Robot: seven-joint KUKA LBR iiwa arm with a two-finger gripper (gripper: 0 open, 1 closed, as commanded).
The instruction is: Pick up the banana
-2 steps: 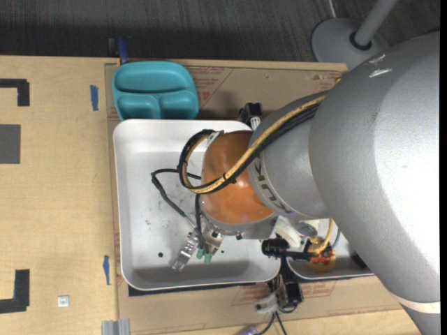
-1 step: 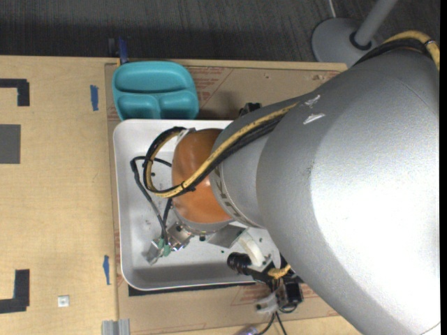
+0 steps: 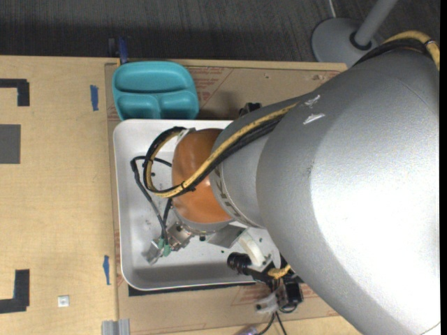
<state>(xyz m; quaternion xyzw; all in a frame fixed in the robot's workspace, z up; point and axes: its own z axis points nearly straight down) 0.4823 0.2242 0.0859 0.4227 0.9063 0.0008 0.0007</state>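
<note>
Bench: tan board surface, black tape marks at the left edge, short blue tape strips near the bin's corners. White bin: shallow, centre of frame, bare floor along its left side. Teal tray: moulded, just above the bin's upper edge. Floor: dark ribbed carpet across the top. Lamp base: grey, round, upper right. Arm: grey, orange band, fills the right half. Gripper: low in the bin, lower left; open or clenched, cannot tell. Banana: hidden.
</note>
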